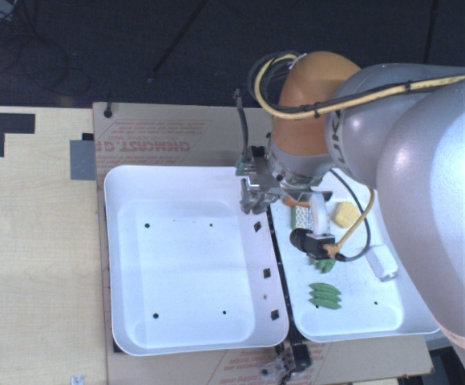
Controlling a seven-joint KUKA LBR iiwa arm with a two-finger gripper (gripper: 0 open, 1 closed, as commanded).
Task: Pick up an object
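Fingers (pixel 252 199) sit hidden beneath the wrist over the bins' divider (pixel 276 255), their spread unreadable.

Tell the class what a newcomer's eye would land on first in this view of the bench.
The big grey arm with its orange band swings in from the right, hanging over the divide between the two white bins. Beneath it, the right bin holds small objects: a green pod-shaped piece and a yellow block. The left bin shows bare white floor.
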